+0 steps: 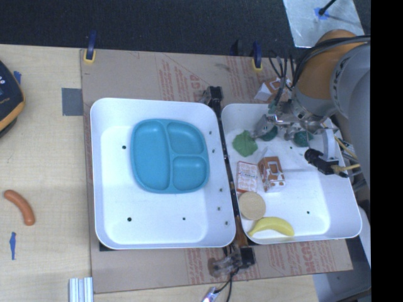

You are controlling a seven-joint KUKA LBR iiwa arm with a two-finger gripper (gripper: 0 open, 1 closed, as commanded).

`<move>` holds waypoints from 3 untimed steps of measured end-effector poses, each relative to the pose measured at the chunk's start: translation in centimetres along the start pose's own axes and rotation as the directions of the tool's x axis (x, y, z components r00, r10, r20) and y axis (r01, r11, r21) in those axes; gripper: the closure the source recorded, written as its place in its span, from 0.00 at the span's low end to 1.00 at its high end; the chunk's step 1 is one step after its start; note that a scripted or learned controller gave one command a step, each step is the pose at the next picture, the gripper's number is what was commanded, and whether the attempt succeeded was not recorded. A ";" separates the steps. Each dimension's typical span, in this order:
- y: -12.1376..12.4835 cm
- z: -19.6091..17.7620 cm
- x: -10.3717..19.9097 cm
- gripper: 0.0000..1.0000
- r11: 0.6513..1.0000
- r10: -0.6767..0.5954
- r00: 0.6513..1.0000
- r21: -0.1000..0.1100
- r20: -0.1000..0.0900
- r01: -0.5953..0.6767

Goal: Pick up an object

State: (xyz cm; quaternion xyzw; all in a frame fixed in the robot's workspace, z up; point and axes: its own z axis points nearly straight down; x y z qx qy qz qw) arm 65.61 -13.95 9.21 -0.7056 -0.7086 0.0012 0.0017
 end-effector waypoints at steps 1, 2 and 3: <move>0.0 0.0 0.6 0.00 1.000 -0.001 1.000 0.001 0.000 0.001; 0.0 0.0 0.0 0.00 1.000 0.002 1.000 -0.002 0.001 -0.002; 0.0 0.0 0.4 0.00 1.000 0.001 1.000 0.000 0.000 -0.001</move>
